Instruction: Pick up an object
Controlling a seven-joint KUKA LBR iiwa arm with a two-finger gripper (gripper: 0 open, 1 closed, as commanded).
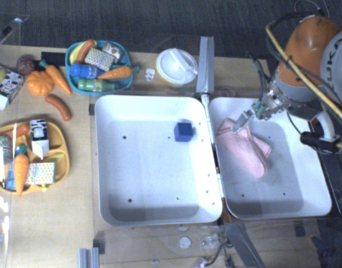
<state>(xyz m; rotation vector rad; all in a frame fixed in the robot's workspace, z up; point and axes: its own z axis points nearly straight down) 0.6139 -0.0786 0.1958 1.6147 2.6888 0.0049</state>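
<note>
One pink cloth (pixel 246 148) lies crumpled in the right bin (pixel 305 205); the hand (pixel 242 122) sits at its upper edge, grip perhaps pinching fabric, I cannot tell. Lift slowly, straight up.

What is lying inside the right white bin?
A crumpled pink cloth lies in the right white bin, with the gripper at its upper edge. Whatever is under the cloth is covered.
</note>
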